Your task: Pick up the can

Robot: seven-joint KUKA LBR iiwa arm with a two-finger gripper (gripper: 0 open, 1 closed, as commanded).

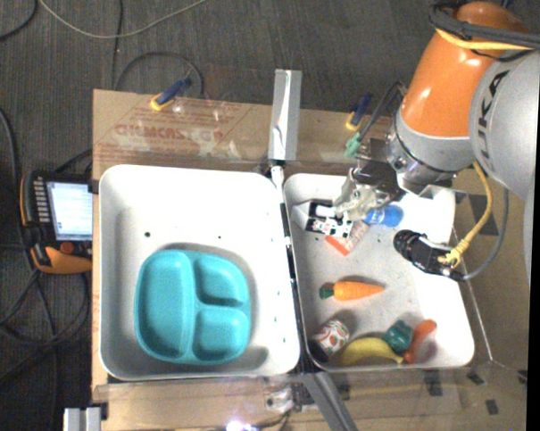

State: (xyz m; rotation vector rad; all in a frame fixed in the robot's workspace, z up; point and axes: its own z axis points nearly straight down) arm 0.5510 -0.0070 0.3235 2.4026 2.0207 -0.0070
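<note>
The can, small with a red and white label, lies on its side near the front left corner of the right bin. It touches the left end of a yellow banana. My gripper hangs over the back of the same bin, far from the can, just above a black, white and red box. A blue round thing sits right beside the gripper.
An orange carrot lies mid-bin between the gripper and the can. A teal object and a red-orange one sit at the front right. The left bin holds a turquoise divided plate.
</note>
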